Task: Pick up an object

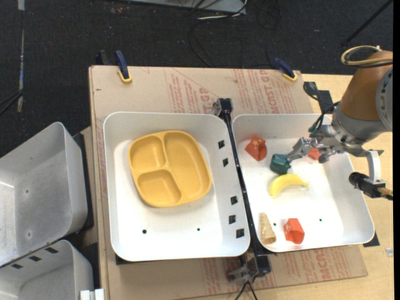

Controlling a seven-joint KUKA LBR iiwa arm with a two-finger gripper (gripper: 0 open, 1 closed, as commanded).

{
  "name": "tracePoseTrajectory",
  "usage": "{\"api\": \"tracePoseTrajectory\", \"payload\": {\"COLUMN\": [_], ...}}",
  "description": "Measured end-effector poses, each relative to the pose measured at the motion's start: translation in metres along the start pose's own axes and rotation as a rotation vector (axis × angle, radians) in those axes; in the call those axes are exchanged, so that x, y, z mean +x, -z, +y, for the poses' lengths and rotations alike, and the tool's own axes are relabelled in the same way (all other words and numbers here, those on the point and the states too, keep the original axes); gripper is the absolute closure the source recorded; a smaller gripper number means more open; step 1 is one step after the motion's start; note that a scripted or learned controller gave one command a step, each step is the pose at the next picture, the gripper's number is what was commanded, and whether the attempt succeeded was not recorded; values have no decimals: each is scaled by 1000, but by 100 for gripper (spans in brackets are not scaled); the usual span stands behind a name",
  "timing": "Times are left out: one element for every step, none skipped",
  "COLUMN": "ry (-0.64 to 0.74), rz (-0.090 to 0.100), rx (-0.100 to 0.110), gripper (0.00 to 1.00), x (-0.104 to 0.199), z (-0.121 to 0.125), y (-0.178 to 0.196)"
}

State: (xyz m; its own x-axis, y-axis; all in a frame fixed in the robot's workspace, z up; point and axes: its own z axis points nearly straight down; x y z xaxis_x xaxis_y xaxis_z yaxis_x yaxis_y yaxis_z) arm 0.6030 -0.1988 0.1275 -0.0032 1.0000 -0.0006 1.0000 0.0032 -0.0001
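Camera view shows you the pincer (289,158), how far parted you cannot tell, touching the teal block (279,164), banana (287,184) just nearer.

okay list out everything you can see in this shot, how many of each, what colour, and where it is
divided plate: one, yellow, in the left bin
left bin: one, white
right bin: one, white
banana: one, yellow, middle of the right bin
teal block: one, right bin, at the gripper's tip
red pieces: two, one at the right bin's far left, one at its near edge
tan cone: one, right bin's near left
clamps: two, blue and yellow, far board edge
gripper: one, grey, over the right bin
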Motion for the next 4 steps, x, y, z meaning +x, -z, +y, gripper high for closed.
{"api": "tracePoseTrajectory", "payload": {"ry": [-3,0,0,1], "rz": [-10,-2,-2,-2], "rx": [-23,-5,-6,-7], "gripper": [0,100,100,100], "x": [-4,0,-3,0], "z": [6,1,6,18], "y": [-8,-7,55,108]}}
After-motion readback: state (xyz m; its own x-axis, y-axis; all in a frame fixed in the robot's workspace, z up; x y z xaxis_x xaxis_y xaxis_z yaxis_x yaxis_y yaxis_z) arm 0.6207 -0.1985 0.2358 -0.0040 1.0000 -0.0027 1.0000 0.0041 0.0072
